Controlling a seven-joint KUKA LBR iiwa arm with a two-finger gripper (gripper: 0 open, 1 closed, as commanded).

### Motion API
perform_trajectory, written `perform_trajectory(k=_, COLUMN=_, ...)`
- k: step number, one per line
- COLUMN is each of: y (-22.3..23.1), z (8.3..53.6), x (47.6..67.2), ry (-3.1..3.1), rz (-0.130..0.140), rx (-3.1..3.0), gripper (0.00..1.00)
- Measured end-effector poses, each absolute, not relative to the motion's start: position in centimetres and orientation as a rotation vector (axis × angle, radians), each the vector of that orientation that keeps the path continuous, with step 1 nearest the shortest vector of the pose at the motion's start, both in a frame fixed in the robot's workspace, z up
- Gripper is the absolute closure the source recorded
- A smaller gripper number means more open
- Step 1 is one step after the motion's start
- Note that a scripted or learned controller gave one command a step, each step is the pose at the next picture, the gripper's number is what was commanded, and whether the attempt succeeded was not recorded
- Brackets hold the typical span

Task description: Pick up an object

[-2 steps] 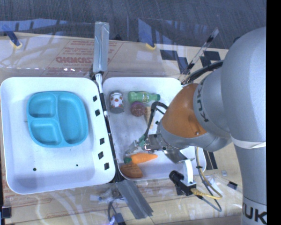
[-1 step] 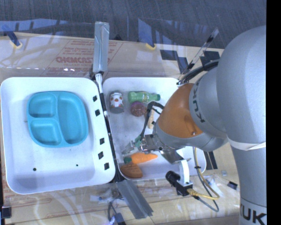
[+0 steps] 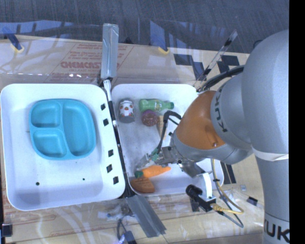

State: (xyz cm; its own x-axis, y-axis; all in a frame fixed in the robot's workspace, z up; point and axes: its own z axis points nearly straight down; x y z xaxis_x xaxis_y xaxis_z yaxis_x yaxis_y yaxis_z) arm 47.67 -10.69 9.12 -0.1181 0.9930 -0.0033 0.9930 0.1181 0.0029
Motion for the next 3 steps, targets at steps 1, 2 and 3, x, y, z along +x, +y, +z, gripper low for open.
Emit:
perform_trajectory(k=1, y=-10.58, z=9.14, x=47.7, ry=2.273, rz=0.001, rx=2.157, gripper=0.0)
perform_trajectory(k=2, y=-9.87, z=9.11, x=47.7, ry=2.311, rz=0.001, rx=2.122, gripper=0.0)
perform_trajectory(k=3, y=-9.67, z=9.13, x=47.73, ry=2.254, rz=0.001, rx=2.179, gripper=0.0)
